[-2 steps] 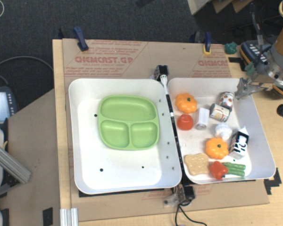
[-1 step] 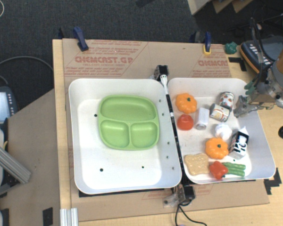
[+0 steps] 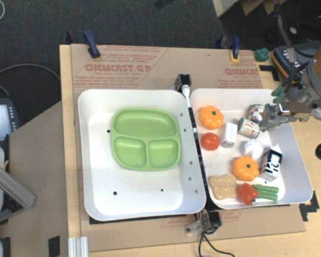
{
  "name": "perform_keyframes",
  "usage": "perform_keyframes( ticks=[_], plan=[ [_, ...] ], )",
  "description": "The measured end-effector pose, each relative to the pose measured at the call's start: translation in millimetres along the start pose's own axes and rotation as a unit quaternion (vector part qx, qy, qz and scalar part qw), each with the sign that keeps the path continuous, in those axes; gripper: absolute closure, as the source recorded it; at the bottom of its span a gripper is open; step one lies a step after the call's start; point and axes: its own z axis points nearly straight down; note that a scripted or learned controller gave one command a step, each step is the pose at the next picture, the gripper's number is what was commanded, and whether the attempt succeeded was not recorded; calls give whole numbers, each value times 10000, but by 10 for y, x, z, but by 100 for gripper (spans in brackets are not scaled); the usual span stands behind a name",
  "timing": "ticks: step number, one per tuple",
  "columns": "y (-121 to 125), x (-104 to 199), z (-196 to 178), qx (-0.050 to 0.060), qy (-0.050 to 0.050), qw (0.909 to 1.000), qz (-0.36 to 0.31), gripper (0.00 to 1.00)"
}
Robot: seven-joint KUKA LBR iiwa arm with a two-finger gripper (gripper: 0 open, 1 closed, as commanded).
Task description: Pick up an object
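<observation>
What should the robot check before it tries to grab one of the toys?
1. Toys are in the right bin: ok, two pumpkins, a tomato, bread and more lie there.
2. Hand is over that bin: ok, near its upper right part.
3. Hand is above one toy: cannot tell; it sits close to a small can.
4. Hand already has a toy: cannot tell.
5. Room around the upper pumpkin: ok, it sits apart from the tomato.
6. Green plate out of the way: ok, it lies in the left bin.
</observation>
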Motion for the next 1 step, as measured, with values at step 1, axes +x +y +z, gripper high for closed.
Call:
perform_keyframes(
  ticks=[1],
  plan=[
    [16,1317,-188,26,13,10000,-41,100]
  ],
)
